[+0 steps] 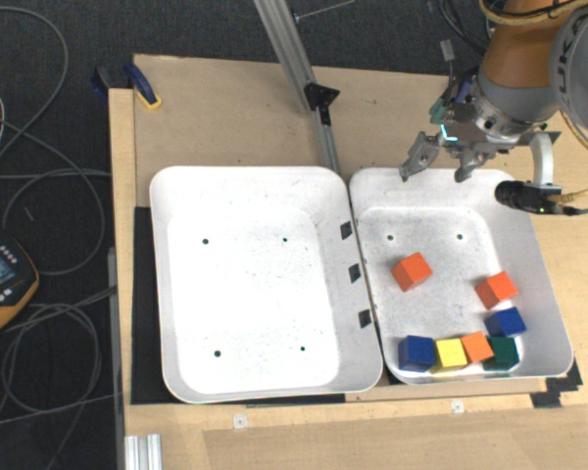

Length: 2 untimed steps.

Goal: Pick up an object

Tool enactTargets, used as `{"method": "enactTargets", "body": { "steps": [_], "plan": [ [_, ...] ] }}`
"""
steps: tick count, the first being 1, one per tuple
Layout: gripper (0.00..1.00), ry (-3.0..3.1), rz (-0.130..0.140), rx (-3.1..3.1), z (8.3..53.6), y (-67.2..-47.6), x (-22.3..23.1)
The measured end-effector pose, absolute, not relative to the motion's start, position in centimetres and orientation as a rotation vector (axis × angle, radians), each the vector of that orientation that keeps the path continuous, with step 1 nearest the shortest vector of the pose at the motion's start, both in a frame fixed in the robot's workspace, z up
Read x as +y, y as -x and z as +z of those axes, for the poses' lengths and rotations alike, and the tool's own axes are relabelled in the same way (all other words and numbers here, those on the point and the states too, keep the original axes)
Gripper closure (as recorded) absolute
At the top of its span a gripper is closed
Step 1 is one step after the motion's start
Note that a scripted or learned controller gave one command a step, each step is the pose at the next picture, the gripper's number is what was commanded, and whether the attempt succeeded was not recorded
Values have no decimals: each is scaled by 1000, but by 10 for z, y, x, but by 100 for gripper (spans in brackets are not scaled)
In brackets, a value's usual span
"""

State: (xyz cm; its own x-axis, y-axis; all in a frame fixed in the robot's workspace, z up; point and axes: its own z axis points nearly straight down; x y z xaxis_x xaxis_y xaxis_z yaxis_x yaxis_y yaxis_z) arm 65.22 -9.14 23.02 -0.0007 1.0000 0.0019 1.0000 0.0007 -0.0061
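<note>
Plainly, an orange cube [411, 270] sits tilted in the right bin [537, 253].

Black cables [39, 292]; handheld pendant [0, 274] at left

Open floor around lone orange block [411, 270], other blocks [461, 350] crowd near wall

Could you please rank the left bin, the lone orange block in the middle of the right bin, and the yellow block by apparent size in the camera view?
1. Left bin, by far.
2. Orange block.
3. Yellow block, though these two blocks look nearly alike, so their order is unsure.
</note>
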Motion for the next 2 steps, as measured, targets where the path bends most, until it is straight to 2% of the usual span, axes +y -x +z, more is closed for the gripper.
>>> {"method": "enactTargets", "body": {
  "steps": [1,2],
  "plan": [
    [0,2219,0,-2221,233,-653,-91],
    [0,2219,7,-2215,176,-653,-100]
  ]
}}
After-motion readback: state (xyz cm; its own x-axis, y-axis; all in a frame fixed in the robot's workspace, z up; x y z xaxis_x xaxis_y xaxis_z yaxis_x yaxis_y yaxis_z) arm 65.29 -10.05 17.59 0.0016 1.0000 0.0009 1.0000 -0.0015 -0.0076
